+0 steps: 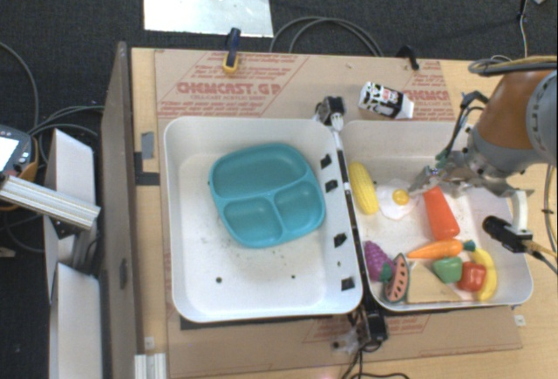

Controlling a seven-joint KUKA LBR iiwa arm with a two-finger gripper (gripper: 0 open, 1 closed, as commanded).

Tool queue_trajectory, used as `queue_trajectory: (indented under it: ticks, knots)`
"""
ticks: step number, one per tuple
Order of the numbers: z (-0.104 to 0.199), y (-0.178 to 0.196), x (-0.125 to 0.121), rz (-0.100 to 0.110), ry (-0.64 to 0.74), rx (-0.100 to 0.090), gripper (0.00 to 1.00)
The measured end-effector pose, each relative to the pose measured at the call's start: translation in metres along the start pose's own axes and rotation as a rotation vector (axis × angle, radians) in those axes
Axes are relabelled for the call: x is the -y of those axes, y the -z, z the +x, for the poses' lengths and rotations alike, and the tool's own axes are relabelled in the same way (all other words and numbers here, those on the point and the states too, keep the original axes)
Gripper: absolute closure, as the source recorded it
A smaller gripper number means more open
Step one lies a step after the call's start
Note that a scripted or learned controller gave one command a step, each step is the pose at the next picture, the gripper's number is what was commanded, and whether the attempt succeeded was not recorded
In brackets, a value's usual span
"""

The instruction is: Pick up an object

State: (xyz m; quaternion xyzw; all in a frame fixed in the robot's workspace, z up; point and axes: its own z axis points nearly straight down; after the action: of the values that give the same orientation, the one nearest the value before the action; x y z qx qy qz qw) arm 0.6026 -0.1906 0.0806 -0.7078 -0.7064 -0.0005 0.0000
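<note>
Roughly over the back of the right-hand shallow white bin (514, 286), the two-finger gripper (438, 178) hangs at the end of the grey arm with its orange band (514, 111), which reaches in from the right. Whether it is open or closed cannot be made out, and nothing is seen between its tips. Just below it lies an orange-red plastic cylinder (440, 213), and just left of that a toy fried egg (398, 202) and a yellow plastic corn cob (364, 187). Further forward in the same bin lie an orange toy carrot (436, 250), a green and red toy pepper (458, 270), a yellow banana (486, 273), a purple bunch of grapes (377, 260) and a watermelon slice (397, 277). In the left white bin (187, 220) rests a teal divided plastic plate (266, 192). Behind the bins, on the cardboard sheet (261, 81), a small black-and-white carton (385, 100) lies on its side.
</note>
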Motion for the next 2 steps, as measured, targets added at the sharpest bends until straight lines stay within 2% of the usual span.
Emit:
queue_trajectory:
  ticks: [1, 2]
  knots:
    - [0.001, 0.013, 0.078, 0.005, -0.001, -0.001, 0.00]
    - [0.002, 0.024, 0.074, -0.003, 0.004, 0.001, 1.00]
